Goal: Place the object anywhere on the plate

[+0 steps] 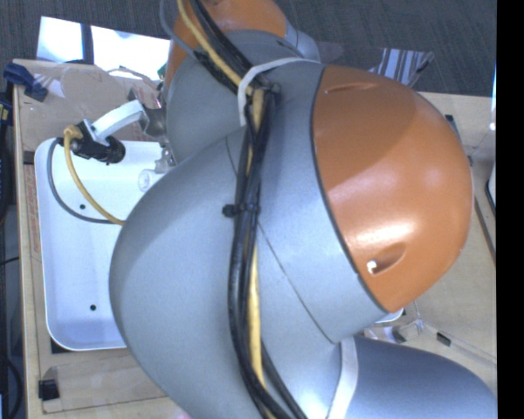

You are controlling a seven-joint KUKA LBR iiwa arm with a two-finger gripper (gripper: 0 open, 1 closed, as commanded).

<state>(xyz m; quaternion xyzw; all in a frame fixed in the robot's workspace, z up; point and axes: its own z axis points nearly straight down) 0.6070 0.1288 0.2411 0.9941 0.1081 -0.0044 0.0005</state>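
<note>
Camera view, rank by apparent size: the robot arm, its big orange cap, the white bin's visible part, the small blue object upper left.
1. robot arm, nearest the camera, so inflated.
2. orange cap, likewise near.
3. white bin, mostly hidden behind the arm.
4. blue object.

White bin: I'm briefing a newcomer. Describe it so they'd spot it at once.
Find the grey-and-orange arm in the middle. Left of it, on the wooden bench, lies the bin. It is a shallow, glossy white tray with rounded corners, partly hidden by the arm.
</note>
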